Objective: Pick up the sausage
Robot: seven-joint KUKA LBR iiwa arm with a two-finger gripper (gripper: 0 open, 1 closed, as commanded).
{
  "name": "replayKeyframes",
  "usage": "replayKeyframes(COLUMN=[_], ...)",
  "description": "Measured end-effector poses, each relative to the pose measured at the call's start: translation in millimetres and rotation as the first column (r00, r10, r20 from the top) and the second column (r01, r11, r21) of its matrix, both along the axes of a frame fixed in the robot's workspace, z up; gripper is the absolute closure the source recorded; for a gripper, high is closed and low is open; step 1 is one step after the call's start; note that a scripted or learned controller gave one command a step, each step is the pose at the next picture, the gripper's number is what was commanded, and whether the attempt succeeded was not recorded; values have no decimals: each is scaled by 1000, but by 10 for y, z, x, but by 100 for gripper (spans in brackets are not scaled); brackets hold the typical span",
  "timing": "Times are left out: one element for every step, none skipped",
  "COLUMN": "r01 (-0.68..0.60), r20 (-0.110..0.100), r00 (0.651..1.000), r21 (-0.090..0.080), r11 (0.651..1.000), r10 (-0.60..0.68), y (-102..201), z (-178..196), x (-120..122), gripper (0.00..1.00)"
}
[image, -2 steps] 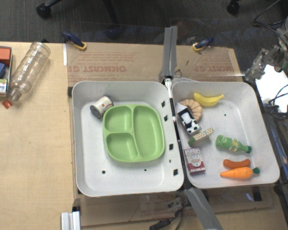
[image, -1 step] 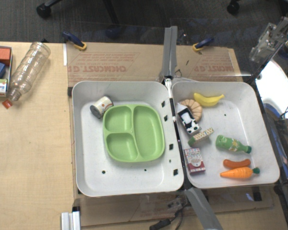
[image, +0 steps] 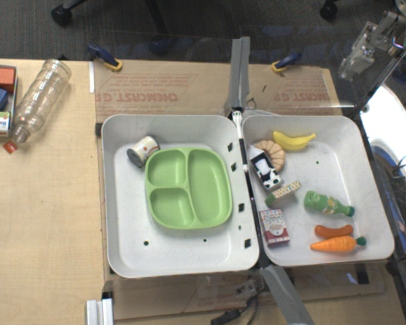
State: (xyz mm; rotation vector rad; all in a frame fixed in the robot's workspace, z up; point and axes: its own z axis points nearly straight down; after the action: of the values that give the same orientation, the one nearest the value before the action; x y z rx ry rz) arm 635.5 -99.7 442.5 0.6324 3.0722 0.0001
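Table (image: 47, 202) carries two white bins side by side. Left bin (image: 122, 242) holds green divided plate (image: 188, 187), small can (image: 143, 150) tipped at plate's upper-left corner. Right bin (image: 365, 181) holds clutter: banana (image: 294, 139) near top, green bottle (image: 328, 204) mid-right, carrot (image: 337, 244) along bottom edge. Sausage (image: 333, 231) lies just above carrot, touching or nearly so, below green bottle. Hand (image: 372, 42) at upper right, beyond right bin's corner, well apart from sausage; cannot tell finger opening; nothing seen in its grasp.

Dark carpet (image: 189, 5), perhaps office-chair legs (image: 88, 2) above.
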Motion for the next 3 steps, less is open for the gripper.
replayKeyframes(r01=[1,3,5], r20=[4,7,10], r00=[1000,1000,1000], r21=[-1,-2,-3], r11=[1000,1000,1000], r10=[-1,-3,-5], y=[-7,-17,-29], z=[92,182,266], x=[12,25,39], gripper=[100,100,100])
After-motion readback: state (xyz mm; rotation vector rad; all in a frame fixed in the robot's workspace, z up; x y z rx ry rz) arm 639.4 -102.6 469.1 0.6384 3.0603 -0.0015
